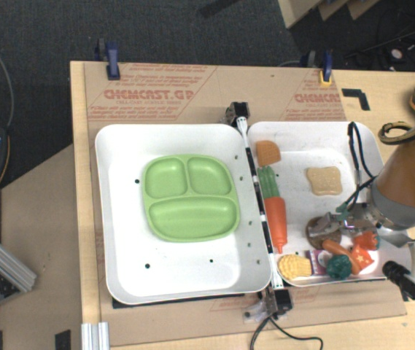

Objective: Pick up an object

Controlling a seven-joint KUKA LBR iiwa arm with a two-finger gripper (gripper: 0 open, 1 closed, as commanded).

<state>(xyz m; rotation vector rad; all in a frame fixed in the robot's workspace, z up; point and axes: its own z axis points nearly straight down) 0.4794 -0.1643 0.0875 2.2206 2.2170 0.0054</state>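
The right bin (305, 133) holds several toy foods. A carrot with a green top (273, 208) lies along its left wall, with a brown bun-like piece (268, 152) above it. A slice of toast (324, 181) sits mid-bin. Along the front wall lie a corn cob (293, 266), a broccoli floret (339, 267), a sausage (335, 247) and a red-orange piece (365, 242). My gripper (327, 229) is low in the bin's front right part, just above the sausage and to the left of the red-orange piece. The arm (404, 188) hides the bin's right side.
The left bin (119, 195) carries a green divided plate (190, 197) at its middle. A black clamp (237, 112) sits at the back where the bins meet. A cable (354, 148) runs over the right bin's back right corner.
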